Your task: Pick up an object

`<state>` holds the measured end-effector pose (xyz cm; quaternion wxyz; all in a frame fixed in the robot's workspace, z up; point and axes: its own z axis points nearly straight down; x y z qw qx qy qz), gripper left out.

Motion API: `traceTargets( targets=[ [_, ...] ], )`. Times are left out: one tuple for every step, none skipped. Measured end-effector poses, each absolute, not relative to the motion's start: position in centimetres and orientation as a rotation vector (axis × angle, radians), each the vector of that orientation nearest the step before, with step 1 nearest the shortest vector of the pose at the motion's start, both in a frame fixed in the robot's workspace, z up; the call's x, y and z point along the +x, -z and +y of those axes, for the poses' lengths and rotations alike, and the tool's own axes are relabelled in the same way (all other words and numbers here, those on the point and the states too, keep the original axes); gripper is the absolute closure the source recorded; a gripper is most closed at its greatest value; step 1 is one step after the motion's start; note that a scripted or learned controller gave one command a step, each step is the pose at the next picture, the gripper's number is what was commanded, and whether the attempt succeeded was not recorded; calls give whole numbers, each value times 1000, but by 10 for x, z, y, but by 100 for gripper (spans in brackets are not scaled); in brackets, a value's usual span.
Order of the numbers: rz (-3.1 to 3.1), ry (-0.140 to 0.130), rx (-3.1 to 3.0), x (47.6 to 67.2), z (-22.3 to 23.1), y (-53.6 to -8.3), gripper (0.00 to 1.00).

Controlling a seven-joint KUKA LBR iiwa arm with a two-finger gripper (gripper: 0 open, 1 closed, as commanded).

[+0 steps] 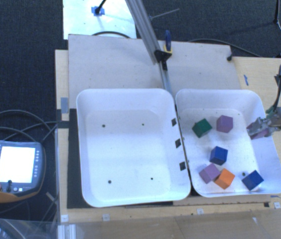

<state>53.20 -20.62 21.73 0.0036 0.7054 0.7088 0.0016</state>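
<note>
A slanted metal strut (141,25) rises closest to the lens, crossing the far edge of the counter (200,63). The end effector (258,128) sits at the right wall of the right bin (215,94), low over the rim. Whether it is released or clenched cannot be told. A mauve-tinted shape at its tip is too blurred to be read as a held block. Working outward, the nearest candidate is the purple cube (224,124), which lies to the view's left of the end effector and near it, on the bin floor. The green cube (202,128) sits just beyond, apart from the purple one. Toward the near wall lie the central blue cube (218,155), then the lilac cube (210,173) touching the orange cube (224,179), and the corner blue cube (252,179), which stands alone. All six are small, matt, hard-edged blocks with equal sides, so none presents a long axis, though several sit rotated relative to the bin walls. In my judgement the coming move depends on a short travel leftward and down to the purple cube. The left bin (130,143) is smooth white plastic with rounded corners. A teach pendant (13,171) rests beyond the counter's left edge.
</note>
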Motion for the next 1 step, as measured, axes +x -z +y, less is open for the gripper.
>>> traceTargets(
  targets=[
    [2226,-1,2215,533,-206,-222,100]
  ],
)
